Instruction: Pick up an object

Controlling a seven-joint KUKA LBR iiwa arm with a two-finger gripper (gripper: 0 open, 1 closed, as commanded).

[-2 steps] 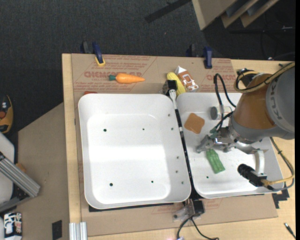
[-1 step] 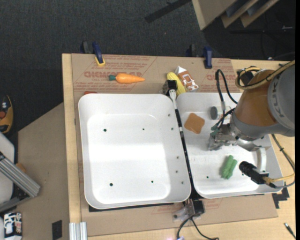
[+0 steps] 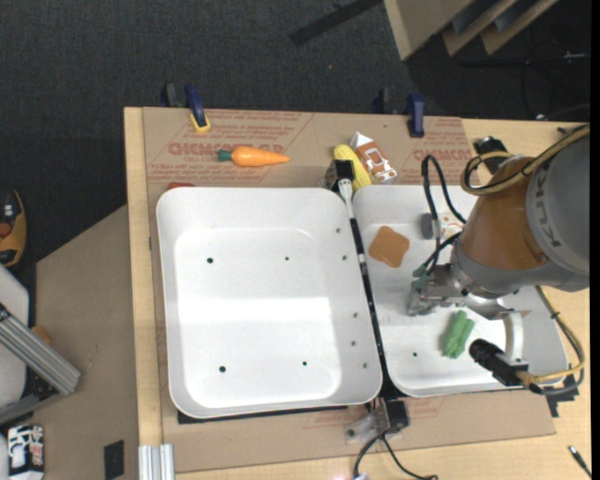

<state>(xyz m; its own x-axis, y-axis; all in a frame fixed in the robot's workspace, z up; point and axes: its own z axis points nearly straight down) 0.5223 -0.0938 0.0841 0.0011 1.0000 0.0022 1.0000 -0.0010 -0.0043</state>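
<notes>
While the gripper (image 3: 424, 298) hangs low over the right bin (image 3: 412, 370), nothing is lifted yet, so I judge the step is the approach. I cannot tell how its jaws stand. The green object (image 3: 457, 335) lies just beside it at four o'clock, the brown piece (image 3: 388, 247) near at eleven o'clock; next it must center over one

Dark grey carpeted floor (image 3: 112, 56) across the upper and left frame, light wooden bench top (image 3: 141, 281) at centre, pale wooden furniture (image 3: 469, 23) at upper right, aluminium framing rail (image 3: 33, 356) at lower left, even overhead lighting
</notes>
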